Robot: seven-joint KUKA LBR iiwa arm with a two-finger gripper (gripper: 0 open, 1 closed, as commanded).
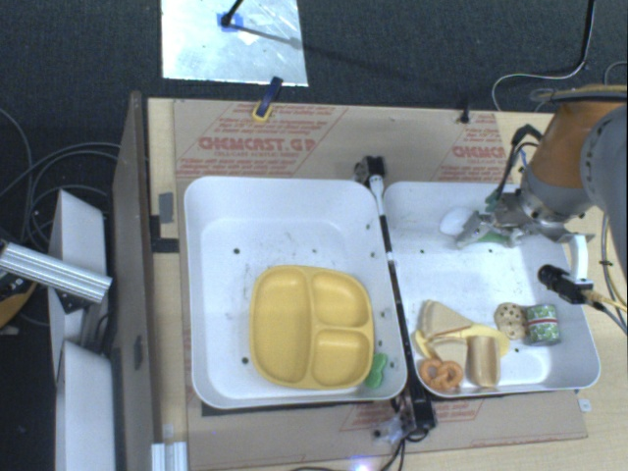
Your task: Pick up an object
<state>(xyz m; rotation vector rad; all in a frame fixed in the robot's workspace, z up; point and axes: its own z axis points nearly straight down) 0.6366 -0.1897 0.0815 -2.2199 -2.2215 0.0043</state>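
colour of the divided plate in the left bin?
Yellow. The divided plate lies in the left bin, clearest in the camera view.

**Colour check from my feed**

I'm seeing a pale yellow divided plate [312, 326] sitting in the white left bin [221, 224]. The white right bin [579, 361] is showing a tan speckled cookie [508, 315], an orange-brown pretzel [441, 373] and a green-patterned can [542, 324].

A yellow divided plate [312, 326] is seen in the left bin [211, 214]. In the right bin [579, 361], food items [461, 346] are clustered at 6 o'clock, the tool [483, 230] at 12 o'clock.
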